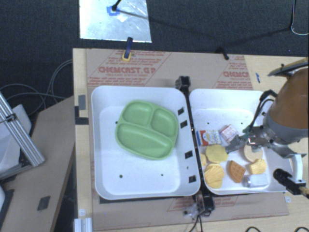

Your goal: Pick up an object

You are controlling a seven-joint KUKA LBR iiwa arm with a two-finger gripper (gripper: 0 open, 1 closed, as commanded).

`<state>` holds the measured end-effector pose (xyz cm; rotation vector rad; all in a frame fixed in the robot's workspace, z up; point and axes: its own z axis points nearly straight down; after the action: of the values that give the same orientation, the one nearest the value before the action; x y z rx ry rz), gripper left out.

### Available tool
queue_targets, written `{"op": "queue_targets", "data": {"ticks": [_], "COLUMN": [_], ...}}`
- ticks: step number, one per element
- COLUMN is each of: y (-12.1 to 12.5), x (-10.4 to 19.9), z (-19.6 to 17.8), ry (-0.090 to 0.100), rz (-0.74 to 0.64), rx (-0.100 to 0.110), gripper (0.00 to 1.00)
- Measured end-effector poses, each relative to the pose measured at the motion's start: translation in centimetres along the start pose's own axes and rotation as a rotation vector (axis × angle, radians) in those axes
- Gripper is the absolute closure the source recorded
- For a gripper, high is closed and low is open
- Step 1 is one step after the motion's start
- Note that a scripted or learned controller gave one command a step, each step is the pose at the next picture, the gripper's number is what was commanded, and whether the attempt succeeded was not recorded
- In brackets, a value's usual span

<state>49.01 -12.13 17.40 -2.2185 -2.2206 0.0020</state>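
Spreading across the middle of the view as a cardboard-topped bench (159, 66) and bearing two shallow white bins side by side. Keeping a green divided plate (147, 128) lying flat in the left bin (104, 178), towards its far half and apart from the walls. Reaching in from the right with the grey arm (289, 115), bulking over the right side of the right bin (227, 98). Hanging low with the gripper (233, 145) over the cluster of toy food in the near half of that bin, just right of a yellow round piece (216, 153) and just near of a pink-and-white wrapped packet (228, 131); being too blurred to tell how the jaws are standing, and showing nothing clearly pinched. Lying just left of the wrapped packet, a red, white and blue carton (209, 137). Crowding the near edge: a yellow lumpy piece (214, 175), an orange ridged slice (236, 170), a smaller yellow chunk (258, 166) and a pale disc (251, 153) partly under the gripper's body. Sitting on the bench's far edge, a small blue-and-yellow clamp (127, 50).
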Motion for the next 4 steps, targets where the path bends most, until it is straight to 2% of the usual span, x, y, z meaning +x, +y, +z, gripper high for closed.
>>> {"op": "queue_targets", "data": {"ticks": [1, 2, 3, 4], "y": [-0.9, -0.8, -0.7, -0.7], "x": [-0.1, -0.1, -0.1, -0.9], "z": [4.8, 9.1, 7.9, 3.3], "ry": [0.0, -0.001, -0.002, -0.003], "rz": [0.0, 0.001, 0.0, 0.001], "rx": [0.001, -0.004, -0.007, -0.008], "gripper": [0.0, 0.0, 1.0, 1.0]}}
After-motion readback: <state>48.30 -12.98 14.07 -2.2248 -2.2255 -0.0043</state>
